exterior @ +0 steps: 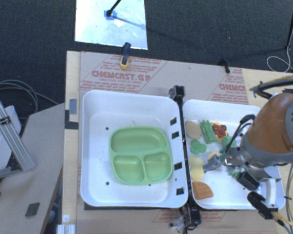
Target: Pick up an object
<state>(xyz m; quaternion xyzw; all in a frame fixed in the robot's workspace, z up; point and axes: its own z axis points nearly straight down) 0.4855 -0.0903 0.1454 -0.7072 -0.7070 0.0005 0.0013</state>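
Toy food pieces lie bunched along the left side of your right bin [275, 193]: a tan round [193, 129] at the far end, a green ridged piece [207, 130] beside it with its long axis running far to near, a red and yellow piece [218, 129] touching that, a green lump [198, 147] below, a pale yellow piece [196, 168], and an orange-brown wedge [203, 190] by the near left corner. Your left bin [92, 150] carries a green divided tray [139, 154], its large compartment toward the far edge. Both bins sit on a wooden bench [154, 75] printed with red lettering; dark carpet surrounds it, with a shiny sheet [112, 17] on the floor beyond. Your gripper [214, 163] hangs low over the right bin, just beside the pale yellow piece; you cannot tell how its fingers stand.
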